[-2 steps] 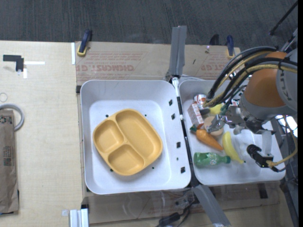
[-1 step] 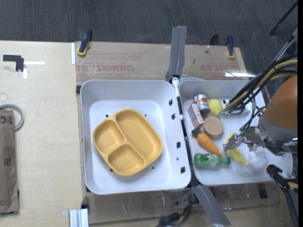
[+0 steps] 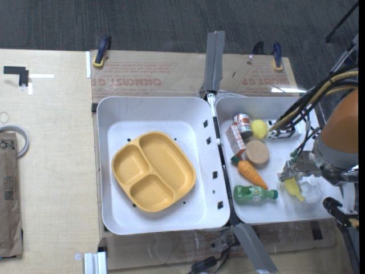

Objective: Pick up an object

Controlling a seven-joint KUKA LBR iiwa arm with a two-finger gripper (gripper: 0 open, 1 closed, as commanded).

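Right bin | pincer over yellow object | carrot left

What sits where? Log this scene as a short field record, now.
left bin: yellow divided plate
right bin: can, yellow ball, tan disc, carrot, green bottle, yellow piece
arm: over the right bin's right side
tool: low beside the yellow piece; grip state unclear
bench left: brown bag
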